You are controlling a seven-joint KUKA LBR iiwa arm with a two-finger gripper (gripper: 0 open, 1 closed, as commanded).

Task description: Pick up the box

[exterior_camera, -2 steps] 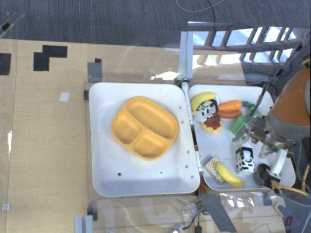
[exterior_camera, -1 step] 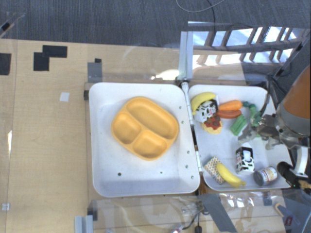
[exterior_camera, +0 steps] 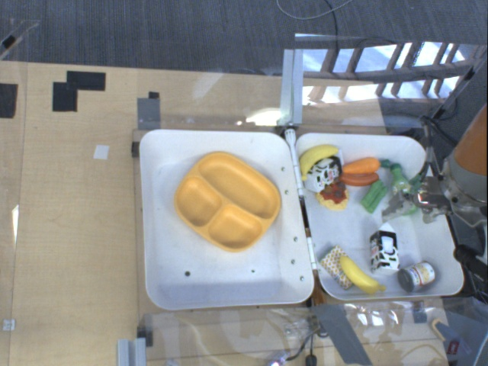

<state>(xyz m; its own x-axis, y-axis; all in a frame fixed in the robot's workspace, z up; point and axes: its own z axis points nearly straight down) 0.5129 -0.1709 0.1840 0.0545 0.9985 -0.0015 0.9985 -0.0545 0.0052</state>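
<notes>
The box (exterior_camera: 383,251) is a small black-and-white carton standing upright in the lower middle of the right bin (exterior_camera: 438,158). My gripper (exterior_camera: 412,200) hovers over the right side of that bin, above and slightly right of the box, and apart from it. It sits close to a green toy (exterior_camera: 377,194). The grey arm with its orange band enters from the right edge. Nothing shows between the gripper and the box.
A yellow divided plate (exterior_camera: 227,200) lies in the left bin (exterior_camera: 164,280). The right bin also holds a banana (exterior_camera: 358,274) over a checkered packet (exterior_camera: 332,262), a can (exterior_camera: 417,275), a carrot (exterior_camera: 360,167), a red piece (exterior_camera: 334,195) and a yellow cow-patterned toy (exterior_camera: 321,166).
</notes>
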